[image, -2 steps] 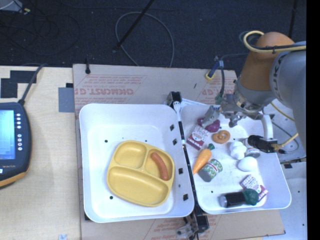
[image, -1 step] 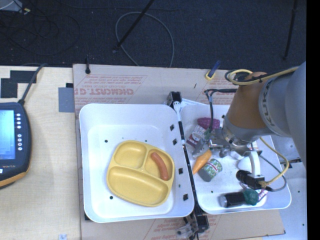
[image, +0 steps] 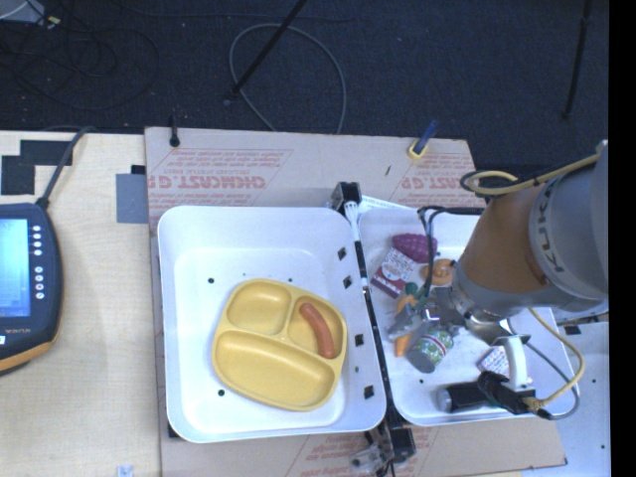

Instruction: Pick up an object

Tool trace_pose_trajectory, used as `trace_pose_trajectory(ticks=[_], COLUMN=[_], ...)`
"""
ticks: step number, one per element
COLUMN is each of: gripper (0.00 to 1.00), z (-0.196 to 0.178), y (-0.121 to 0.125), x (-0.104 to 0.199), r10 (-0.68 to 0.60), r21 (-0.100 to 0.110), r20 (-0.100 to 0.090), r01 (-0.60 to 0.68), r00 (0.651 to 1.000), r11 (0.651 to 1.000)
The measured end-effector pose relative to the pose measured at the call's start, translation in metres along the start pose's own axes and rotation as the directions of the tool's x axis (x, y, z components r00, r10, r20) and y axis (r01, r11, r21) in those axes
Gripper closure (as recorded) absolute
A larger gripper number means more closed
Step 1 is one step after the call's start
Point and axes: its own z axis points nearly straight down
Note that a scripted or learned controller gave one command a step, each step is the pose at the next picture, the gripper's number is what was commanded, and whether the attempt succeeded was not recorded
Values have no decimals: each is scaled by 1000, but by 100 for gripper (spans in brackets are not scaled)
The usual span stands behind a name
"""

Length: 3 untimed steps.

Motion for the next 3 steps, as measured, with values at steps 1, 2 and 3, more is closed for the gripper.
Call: trace_pose_trajectory(ticks=[1, 2, 3], gripper=[0, 0, 100], z=[0, 0, -8], y=[83, 33, 35], x=[10, 13, 12], r10=[-6, -1, 1], r21=[-1, 1, 7], r20=[2, 1, -4], r01=[6, 1, 0], r00=[1000, 1000, 1000], r11=[1000, 1000, 1000])
